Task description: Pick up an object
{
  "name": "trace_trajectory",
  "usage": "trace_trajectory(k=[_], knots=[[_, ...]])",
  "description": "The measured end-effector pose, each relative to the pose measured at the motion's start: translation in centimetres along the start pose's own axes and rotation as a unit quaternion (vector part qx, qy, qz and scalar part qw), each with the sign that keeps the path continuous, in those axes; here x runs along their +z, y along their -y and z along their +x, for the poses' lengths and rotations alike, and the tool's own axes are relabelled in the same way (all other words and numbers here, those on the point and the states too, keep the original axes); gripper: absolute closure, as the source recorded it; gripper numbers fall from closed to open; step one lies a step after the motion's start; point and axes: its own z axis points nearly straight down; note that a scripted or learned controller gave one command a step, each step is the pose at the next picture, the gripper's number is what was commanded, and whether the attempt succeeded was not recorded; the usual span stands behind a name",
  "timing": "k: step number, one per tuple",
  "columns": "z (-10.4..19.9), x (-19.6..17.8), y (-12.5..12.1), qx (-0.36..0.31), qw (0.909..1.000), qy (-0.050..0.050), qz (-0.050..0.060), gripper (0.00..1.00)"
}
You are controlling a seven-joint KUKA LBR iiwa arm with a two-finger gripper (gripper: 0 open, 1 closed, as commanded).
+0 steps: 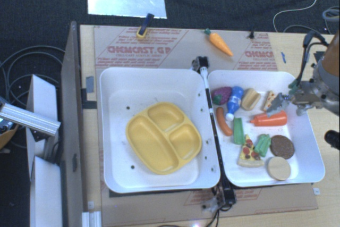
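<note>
The right bin (313, 162) holds several toy foods. Among them are a purple piece (222, 94), a blue bottle (234, 99), a bread roll (249, 98), a cracker-like slice (269, 99) and an orange-red carrot-shaped piece (268, 119). There are also a sausage (223, 121), a green stick (238, 130), a pizza slice (247, 152), a green pepper (262, 144), a brown patty (281, 146) and a beige disc (278, 168). My gripper (280, 101) reaches in from the right and sits low, just above the orange-red piece and beside the cracker-like slice. Nothing is visibly held.
The left bin (114, 114) holds a yellow divided plate (163, 137). A toy carrot (219, 42) lies on the board behind the bins. A divider rail (208, 109) runs between the bins. Cables hang by the arm at the far right.
</note>
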Motion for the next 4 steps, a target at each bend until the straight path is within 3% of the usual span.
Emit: trace_trajectory(k=[1, 2, 3, 4], knots=[[3.2, 11.2, -5.0, -0.003, 1.0, -0.001, 0.003, 0.0], [0.3, 18.8, -3.0, 0.003, 1.0, -0.001, -0.001, 0.0], [0.6, 18.7, -11.0, -0.002, 1.0, 0.001, -0.003, 0.0], [0.5, 17.7, -10.7, -0.001, 1.0, 0.0, 0.0, 1.0]])
